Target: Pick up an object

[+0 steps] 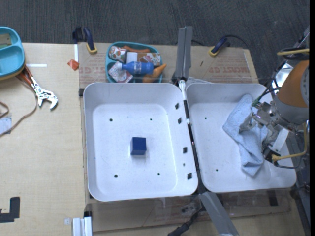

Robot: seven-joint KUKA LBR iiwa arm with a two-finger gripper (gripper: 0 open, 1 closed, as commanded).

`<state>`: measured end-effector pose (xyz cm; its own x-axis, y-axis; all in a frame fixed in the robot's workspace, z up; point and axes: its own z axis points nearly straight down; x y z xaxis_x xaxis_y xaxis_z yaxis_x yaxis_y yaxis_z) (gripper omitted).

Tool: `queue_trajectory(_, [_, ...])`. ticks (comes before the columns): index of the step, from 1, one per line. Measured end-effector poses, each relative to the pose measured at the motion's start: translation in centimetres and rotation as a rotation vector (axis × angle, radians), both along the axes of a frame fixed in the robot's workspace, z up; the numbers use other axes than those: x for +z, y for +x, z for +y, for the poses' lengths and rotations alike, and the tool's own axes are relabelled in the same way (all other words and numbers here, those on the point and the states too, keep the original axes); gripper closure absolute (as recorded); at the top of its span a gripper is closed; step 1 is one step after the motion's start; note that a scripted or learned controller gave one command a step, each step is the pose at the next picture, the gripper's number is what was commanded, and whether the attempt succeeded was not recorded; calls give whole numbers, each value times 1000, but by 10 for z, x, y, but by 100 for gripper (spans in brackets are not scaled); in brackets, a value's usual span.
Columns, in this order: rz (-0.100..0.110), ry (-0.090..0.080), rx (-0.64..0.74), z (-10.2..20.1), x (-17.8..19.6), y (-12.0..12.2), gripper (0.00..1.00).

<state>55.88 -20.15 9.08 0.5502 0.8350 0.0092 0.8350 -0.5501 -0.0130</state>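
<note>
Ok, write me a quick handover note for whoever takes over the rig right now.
Gripper: low over the right bin, down at the light blue cloth. I cannot tell from this angle whether it has gripped the cloth.
Things: the cloth lies crumpled in the right half of the right bin. A blue block sits alone near the middle of the left bin, untouched.
Done: the arm has reached the cloth.
Left: confirm a grip and lift. Nothing is visibly off the bin floor yet, so count the pick as not done.
</note>
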Motion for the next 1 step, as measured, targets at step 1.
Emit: queue_trajectory(1, [-6,-9,237,1,1,-28,0])
